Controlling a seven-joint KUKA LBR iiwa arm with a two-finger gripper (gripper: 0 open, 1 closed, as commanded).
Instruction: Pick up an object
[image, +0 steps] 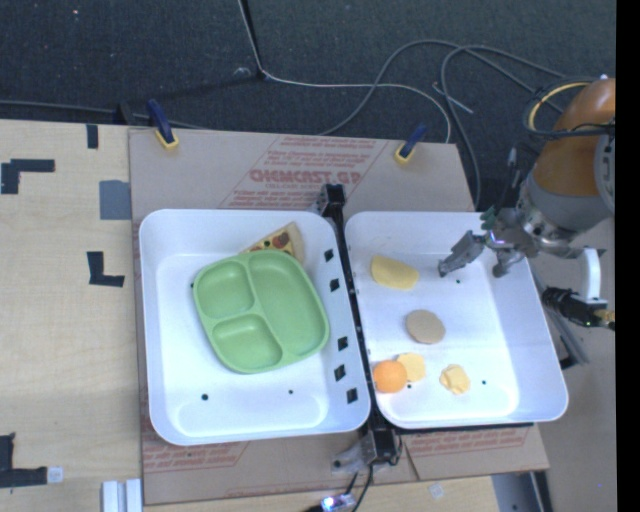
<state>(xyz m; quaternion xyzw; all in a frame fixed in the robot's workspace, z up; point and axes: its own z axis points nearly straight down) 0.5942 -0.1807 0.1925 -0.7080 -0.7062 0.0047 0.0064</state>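
Observation:
My gripper (478, 262) hangs over the upper right part of the right bin (520, 330), its two fingers spread open with nothing between them. In that bin lie a yellow lump (394, 272) just left of the gripper, a tan round disc (425, 326) in the middle, an orange ball (390, 376) touching a yellow-orange piece (411, 366), and a small yellow piece (455, 378) near the front. The left bin (165, 300) holds a green divided plate (261, 309) and a pizza slice (277, 241) half hidden behind the plate.
The bins sit side by side on a cardboard sheet (300, 170) clamped to the bench. Cables (400, 70) trail across the dark floor behind. The arm (570, 170) stands at the right edge.

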